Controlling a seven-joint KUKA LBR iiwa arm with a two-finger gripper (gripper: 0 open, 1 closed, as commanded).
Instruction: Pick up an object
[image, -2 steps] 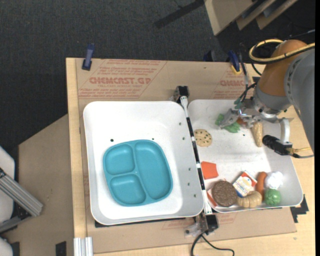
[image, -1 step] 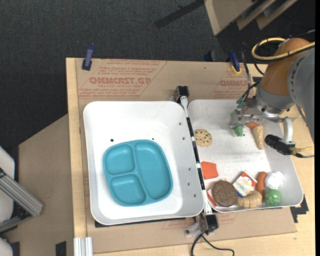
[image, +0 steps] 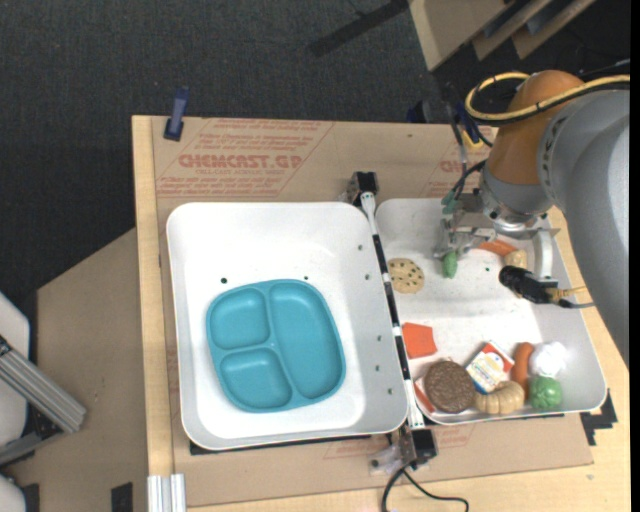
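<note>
My gripper (image: 456, 246) is low in the far part of the right bin (image: 470, 315), pointing down. A small green object (image: 450, 264) lies right at its tip, touching or just under it. An orange piece (image: 496, 247) lies just to the gripper's right. A round cookie (image: 405, 274) rests on the bin floor to the left of the gripper, near the divider.
The right bin's near end holds an orange-red square (image: 418, 340), a brown patty (image: 450, 386), a small carton (image: 488, 367), a sausage (image: 522, 360), a tan bread piece (image: 503, 399), a white item (image: 549, 355) and a green item (image: 546, 393). A blue divided plate (image: 275, 343) lies in the left bin (image: 200, 240).
</note>
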